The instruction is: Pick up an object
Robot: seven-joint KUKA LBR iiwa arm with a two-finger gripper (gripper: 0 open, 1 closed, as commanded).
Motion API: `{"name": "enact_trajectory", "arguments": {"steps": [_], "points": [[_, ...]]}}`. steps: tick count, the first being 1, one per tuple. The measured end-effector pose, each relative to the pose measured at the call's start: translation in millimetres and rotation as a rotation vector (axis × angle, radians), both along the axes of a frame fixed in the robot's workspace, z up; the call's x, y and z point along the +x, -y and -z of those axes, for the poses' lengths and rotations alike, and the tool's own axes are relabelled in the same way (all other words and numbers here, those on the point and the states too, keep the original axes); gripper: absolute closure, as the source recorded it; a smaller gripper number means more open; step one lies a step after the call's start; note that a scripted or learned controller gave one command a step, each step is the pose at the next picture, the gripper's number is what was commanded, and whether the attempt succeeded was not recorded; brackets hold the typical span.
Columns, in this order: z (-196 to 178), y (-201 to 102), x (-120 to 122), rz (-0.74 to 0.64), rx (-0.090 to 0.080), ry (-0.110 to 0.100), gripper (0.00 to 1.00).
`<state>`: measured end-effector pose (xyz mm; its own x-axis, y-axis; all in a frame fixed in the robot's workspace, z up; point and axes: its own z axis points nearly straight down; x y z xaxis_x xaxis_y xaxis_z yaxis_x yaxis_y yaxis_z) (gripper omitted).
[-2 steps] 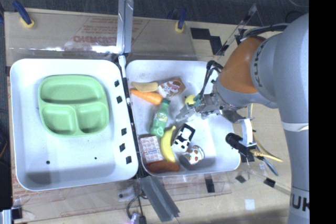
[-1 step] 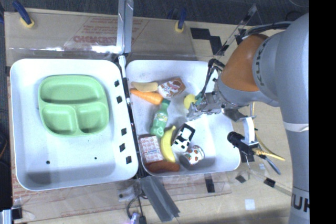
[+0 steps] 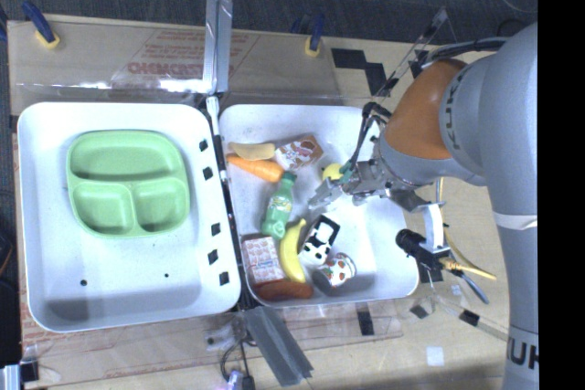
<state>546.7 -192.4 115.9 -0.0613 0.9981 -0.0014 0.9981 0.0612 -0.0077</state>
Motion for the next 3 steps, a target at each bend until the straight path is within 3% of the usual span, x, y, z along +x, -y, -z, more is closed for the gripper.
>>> {"name": "enact_trajectory", "arguments": {"steps": [1,2,3], "points": [[25.1,-53.3,-20.2,-0.065,0.002,0.006,0.00],[16.0,-52.2,-19.5,-0.065,0.000,0.006,1.00],[-25.9,-17.2,-70.2,-0.260,0.005,0.004,1.00]]}}
